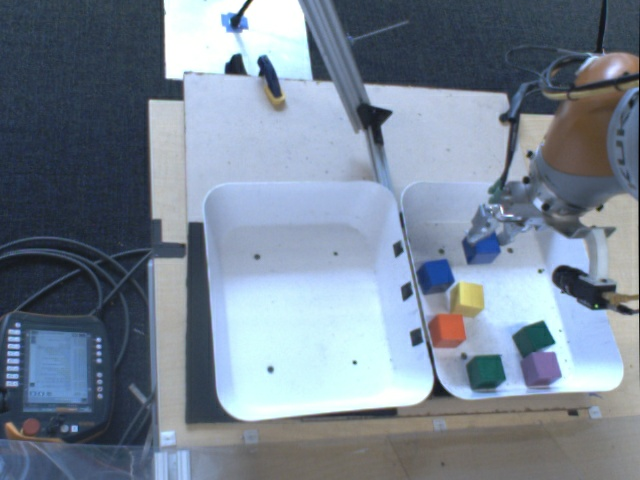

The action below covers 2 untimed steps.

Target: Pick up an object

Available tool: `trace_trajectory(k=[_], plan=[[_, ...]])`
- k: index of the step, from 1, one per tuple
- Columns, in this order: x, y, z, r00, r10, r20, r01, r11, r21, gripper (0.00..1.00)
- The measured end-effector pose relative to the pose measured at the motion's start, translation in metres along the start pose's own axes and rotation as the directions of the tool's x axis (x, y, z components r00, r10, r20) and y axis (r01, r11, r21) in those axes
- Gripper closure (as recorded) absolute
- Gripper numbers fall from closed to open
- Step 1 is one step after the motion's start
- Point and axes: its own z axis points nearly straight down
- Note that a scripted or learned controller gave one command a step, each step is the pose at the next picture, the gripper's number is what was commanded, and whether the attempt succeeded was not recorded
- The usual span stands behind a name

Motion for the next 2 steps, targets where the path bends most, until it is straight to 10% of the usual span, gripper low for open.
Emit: trace_trajectory(k=[2], plan=[[0.056,0.017,-0.022,1.000,-0.007,-0.004,0.007,1.000,0.005,1.00]])
